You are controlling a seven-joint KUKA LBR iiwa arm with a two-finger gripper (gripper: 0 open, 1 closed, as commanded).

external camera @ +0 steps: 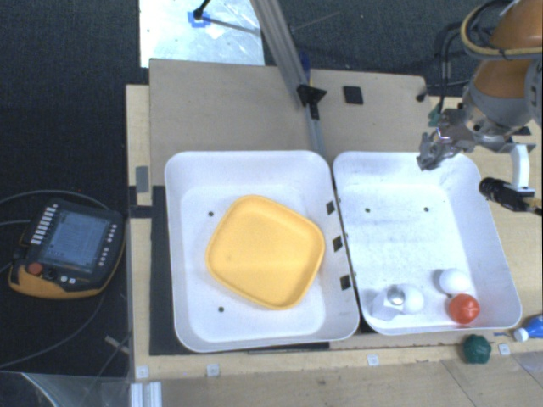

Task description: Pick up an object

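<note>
My arm [501, 58], seen over the tabletop's far right corner: rounded grey link segments joined by a broad orange band [517, 28] above the wrist, the band's surface glossy with a pale highlight. Black cables [450, 49] loop along the arm's left side beside the orange band. Below the grey wrist housing sits the claw [433, 155], a compact assembly of dark and metallic grey parts, too small for me to resolve further detail. A white bracket [519, 170] projects from the wrist's right side, carrying a short black cylindrical fitting [502, 193].
</note>
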